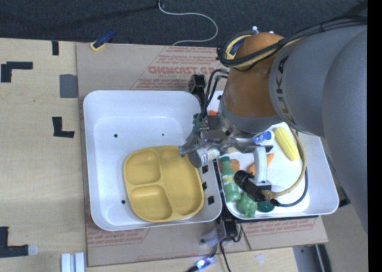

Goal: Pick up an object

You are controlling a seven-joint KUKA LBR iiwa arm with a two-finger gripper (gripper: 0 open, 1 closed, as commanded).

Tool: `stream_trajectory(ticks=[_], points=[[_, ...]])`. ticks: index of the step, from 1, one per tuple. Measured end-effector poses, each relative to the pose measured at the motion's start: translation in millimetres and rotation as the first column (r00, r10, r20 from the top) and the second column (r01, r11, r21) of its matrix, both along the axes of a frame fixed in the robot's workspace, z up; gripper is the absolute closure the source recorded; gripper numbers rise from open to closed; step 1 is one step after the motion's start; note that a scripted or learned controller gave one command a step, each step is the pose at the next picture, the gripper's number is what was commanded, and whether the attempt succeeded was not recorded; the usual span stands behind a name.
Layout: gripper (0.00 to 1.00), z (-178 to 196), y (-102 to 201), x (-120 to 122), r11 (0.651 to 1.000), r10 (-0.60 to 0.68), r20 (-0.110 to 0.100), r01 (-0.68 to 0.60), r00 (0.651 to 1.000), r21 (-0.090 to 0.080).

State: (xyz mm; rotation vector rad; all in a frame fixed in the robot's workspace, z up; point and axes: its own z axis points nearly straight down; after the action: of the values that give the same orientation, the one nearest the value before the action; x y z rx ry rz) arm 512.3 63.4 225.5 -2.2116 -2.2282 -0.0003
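gripper [194,144]: over tray's right edge, finger state unclear
tray [162,184]: yellow, in left bin [101,116]
corn [286,142]: right bin [319,196]

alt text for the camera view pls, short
A grey robot arm with an orange band reaches over two white bins; its pincer sits at the yellow divided tray in the left bin. The right bin holds small toys.
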Motion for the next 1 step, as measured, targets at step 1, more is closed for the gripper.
stream_trajectory(ticks=[1], points=[[1.0,3.4,29.1,-17.6,1.0,-0.002,-0.003,0.002,1.0,-0.001]])
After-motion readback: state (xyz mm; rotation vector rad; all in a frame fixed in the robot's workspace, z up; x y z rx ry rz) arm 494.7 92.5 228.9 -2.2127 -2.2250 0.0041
